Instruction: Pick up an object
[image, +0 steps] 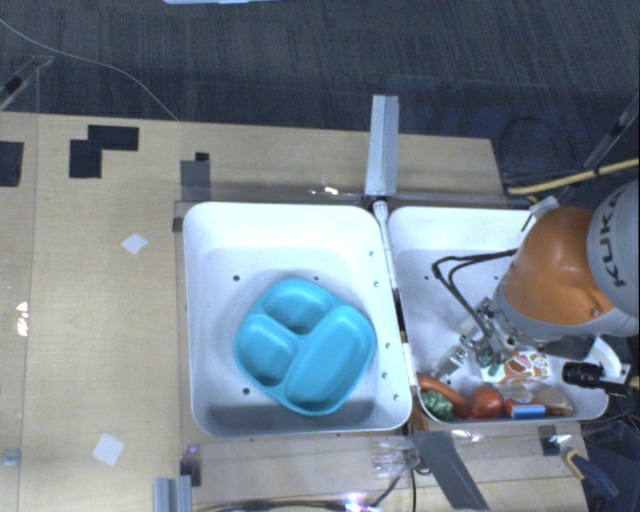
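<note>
The arm (560, 275), grey with an orange band, is seen reaching in over the right bin (420, 250). The pincer (478, 347) is lowered into the near part of that bin, just above a heap of small objects. Whether the pincer is open or closed cannot be told; nothing can be made out as gripped.

Just below the pincer a red tomato-like ball (487, 402) is noted. Below and to its left lie an orange carrot-like piece (441, 389) and a green object (435, 405) against the bin's near-left corner. Below and to the right, a small printed packet (524, 367) and a blue-and-red item (527, 409) are recorded.

Well to the left of the pincer, in the left bin (215, 240), a light blue divided dish (305, 345) is seen.
</note>
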